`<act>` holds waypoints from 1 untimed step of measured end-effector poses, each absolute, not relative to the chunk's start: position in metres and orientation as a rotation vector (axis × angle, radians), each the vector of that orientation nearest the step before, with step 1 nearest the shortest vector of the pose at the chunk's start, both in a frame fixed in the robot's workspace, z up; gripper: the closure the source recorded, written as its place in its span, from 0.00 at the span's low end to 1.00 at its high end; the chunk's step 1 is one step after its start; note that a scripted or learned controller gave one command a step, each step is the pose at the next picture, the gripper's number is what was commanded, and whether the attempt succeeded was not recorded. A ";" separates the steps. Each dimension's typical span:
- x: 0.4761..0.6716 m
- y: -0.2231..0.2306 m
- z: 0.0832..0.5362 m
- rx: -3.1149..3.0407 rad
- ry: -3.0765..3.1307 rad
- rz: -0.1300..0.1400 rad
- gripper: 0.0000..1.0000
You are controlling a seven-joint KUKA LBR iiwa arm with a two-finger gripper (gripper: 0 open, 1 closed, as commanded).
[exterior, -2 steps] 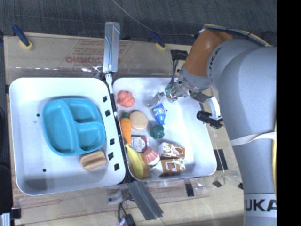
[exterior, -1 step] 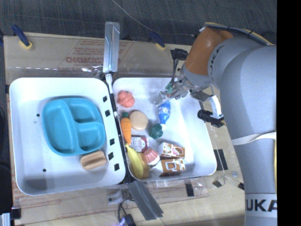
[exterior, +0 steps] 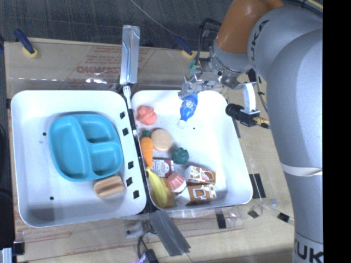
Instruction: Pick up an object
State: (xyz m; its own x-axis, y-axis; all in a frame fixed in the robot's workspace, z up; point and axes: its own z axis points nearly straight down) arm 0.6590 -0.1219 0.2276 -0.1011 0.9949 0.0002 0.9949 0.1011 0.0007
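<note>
One gripper [exterior: 193,90] grips blue bottle [exterior: 187,108] aloft

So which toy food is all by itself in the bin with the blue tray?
The tan bread roll. It lies beside the blue tray in the left bin, while every other food toy is in the right bin.

Tray [exterior: 86,146] in left bin [exterior: 33,108], bottle [exterior: 187,109] in right bin [exterior: 230,163]

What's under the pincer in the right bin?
A blue bottle hangs from the pincer over bare bin floor. Its top is covered by the pincer.
</note>
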 end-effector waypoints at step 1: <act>0.609 -0.098 0.208 1.797 2.590 -0.009 1.00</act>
